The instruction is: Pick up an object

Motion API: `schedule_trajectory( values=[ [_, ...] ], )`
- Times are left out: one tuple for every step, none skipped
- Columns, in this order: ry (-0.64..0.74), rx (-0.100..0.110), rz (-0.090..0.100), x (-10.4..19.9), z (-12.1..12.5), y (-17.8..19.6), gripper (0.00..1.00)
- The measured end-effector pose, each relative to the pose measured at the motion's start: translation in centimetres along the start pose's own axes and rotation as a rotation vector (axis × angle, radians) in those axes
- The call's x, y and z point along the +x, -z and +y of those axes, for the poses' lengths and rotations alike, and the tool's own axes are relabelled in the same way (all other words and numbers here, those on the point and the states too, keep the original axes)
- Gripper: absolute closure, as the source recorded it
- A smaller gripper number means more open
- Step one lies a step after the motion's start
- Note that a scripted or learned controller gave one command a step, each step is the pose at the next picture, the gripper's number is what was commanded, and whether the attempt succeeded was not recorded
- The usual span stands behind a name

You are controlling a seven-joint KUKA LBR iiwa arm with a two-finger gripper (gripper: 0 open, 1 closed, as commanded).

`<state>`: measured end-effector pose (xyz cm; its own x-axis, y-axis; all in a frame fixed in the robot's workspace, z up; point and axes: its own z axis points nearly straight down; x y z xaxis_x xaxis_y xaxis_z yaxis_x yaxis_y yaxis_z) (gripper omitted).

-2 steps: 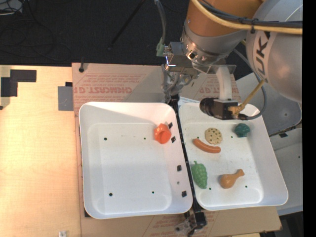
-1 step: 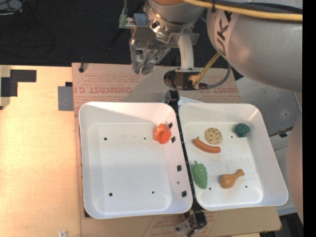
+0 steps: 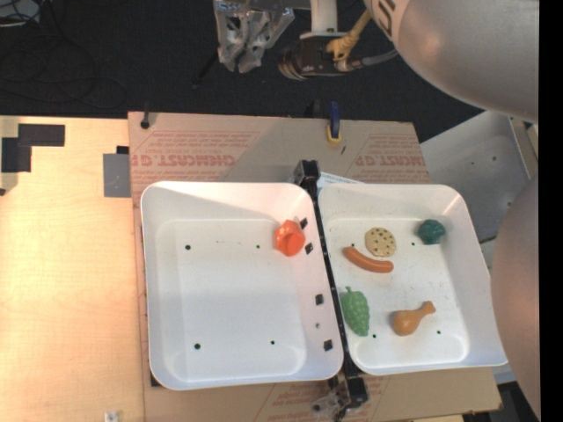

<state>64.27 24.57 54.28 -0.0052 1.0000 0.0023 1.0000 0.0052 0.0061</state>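
Note:
My gripper (image 3: 249, 38) hangs high at the top of the camera view, above the far edge of the bench and well clear of both bins; nothing shows between its fingers. An orange-red toy (image 3: 288, 237) lies in the left bin (image 3: 176, 323) by its right wall. The right bin (image 3: 457, 341) holds a round cookie (image 3: 380, 241), a sausage (image 3: 368, 259), a dark teal lump (image 3: 431, 231), a green bunch of grapes (image 3: 355, 311) and a tan drumstick (image 3: 412, 319).
The grey arm (image 3: 457, 33) fills the upper right. A black divider clip (image 3: 308, 174) sits where the bins meet. Brown cardboard (image 3: 220, 152) lies under the bins, on a pale wooden bench (image 3: 62, 280).

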Motion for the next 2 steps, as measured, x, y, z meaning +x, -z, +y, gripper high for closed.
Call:
schedule_trajectory(
  values=[
    [-0.003,0.014,-0.005,-0.1,0.0,-3.5,1.00],
    [-0.007,0.022,-0.008,-0.3,-0.5,-15.8,1.00]
  ],
)
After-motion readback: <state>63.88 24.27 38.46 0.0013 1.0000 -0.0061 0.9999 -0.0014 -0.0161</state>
